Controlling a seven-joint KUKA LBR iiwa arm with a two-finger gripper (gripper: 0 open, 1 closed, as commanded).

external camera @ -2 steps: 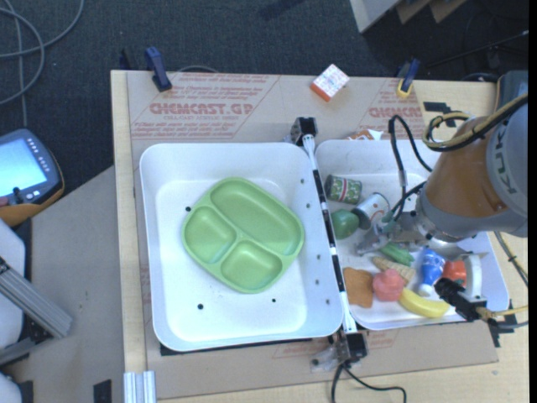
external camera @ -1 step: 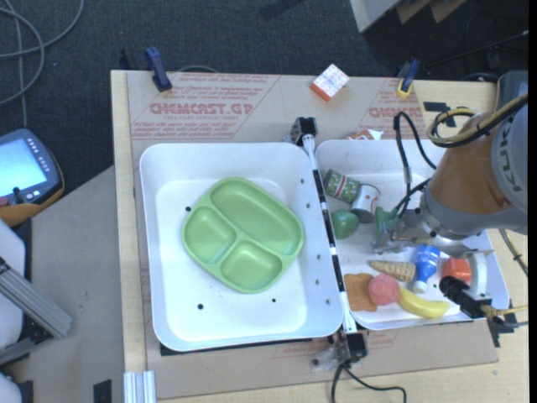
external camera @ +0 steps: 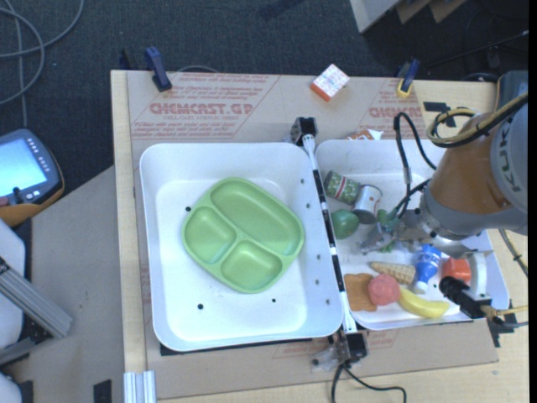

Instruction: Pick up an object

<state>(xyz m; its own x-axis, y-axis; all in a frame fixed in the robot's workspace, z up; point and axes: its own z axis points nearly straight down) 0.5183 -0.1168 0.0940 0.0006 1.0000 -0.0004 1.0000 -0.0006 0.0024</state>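
Note:
The right bin (external camera: 379, 153) holds several small objects. Among them are a green can (external camera: 351, 190), a dark green rounded piece (external camera: 344, 222), a pink ball (external camera: 384, 290), a yellow banana (external camera: 422, 306), a cone-shaped piece (external camera: 394, 269), a blue bottle (external camera: 427, 267) and an orange-red item (external camera: 457, 269). My gripper (external camera: 390, 230) is low in the middle of this bin, just right of the dark green piece and above the cone. The arm's wrist (external camera: 466, 187) hides the bin's right part.
The left bin (external camera: 168, 300) holds a light green divided plate (external camera: 243, 234). A small orange and white box (external camera: 330, 81) lies on the bench behind the bins. Blue clamps (external camera: 156, 67) sit at the bench's far edge. Black cables (external camera: 411, 154) hang along the arm.

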